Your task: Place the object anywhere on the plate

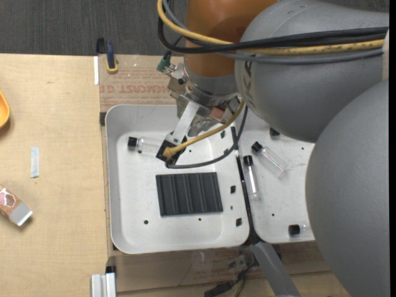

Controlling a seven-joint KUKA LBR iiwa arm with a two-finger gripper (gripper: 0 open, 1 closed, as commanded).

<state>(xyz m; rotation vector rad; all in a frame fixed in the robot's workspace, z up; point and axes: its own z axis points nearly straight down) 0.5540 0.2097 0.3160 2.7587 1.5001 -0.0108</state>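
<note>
Capped vial [141, 144] lies in the left bin [117, 184], just left of the gripper [200, 122]. It's likely the object, and it isn't on the plate. Dark ribbed plate [189, 193] sits camera-side of the gripper, apart from that vial. Grip state: can't tell, the wrist hides it. Two more vials [250, 178] lie right of the gripper. Risks: wrong vial picked, or the round vial rolls off on release.

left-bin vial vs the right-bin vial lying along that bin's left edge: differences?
The left-bin vial lies crosswise, cap toward the view's left; the edge vial runs along the right bin's wall, cap at its far end. The edge vial looks longer. Both are clear with black caps, lying flat, off the ribbed plate.
</note>
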